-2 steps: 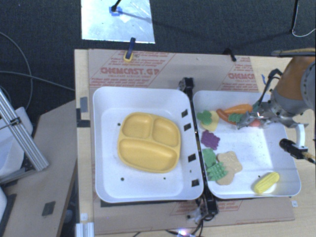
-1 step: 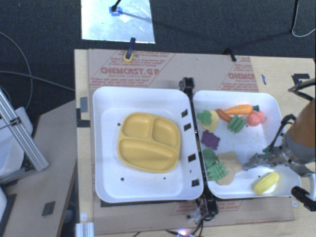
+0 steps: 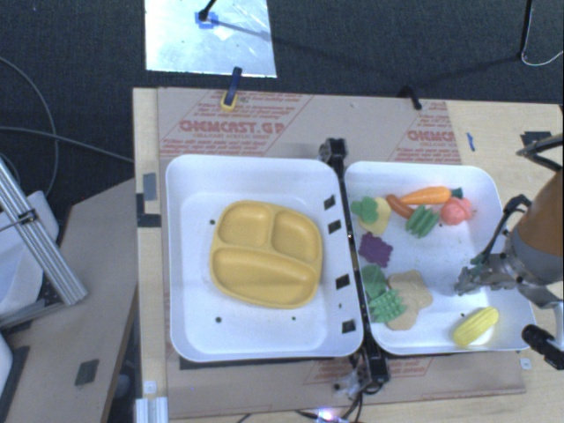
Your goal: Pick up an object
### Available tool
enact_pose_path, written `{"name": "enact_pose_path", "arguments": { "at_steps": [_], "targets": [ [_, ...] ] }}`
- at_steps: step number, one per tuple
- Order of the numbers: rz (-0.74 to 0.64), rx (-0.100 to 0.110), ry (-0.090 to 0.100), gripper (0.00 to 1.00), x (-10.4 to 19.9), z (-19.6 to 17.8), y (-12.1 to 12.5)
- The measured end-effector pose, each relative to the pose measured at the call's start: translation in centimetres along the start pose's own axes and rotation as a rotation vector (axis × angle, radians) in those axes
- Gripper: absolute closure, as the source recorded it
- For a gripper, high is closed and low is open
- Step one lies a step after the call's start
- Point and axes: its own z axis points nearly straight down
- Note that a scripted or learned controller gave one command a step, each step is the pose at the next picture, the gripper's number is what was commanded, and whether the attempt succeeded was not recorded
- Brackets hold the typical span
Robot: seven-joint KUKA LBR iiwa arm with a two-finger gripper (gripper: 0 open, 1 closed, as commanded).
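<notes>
The end effector (image 3: 471, 280) is seen low in the right bin (image 3: 480, 179) – its grip state cannot be told – just above the yellow corn (image 3: 475, 325), apparently angled lower-left to upper-right

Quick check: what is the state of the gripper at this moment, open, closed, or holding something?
Gripper: above the right bin, near the yellow corn; nothing seen between its fingers; open or closed cannot be told.

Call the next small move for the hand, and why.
Probably shift the hand a little toward the near rim and lower onto the yellow corn. The corn lies just below the hand in the right bin, apart from the other toys, and nothing sits between its fingers.
</notes>
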Motion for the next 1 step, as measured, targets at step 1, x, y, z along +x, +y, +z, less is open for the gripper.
{"name": "enact_pose_path", "arguments": {
  "at_steps": [1],
  "targets": [
    [-0.003, 0.004, 0.003, 1.0, 2.03, 1.14, -0.08]
  ]
}}
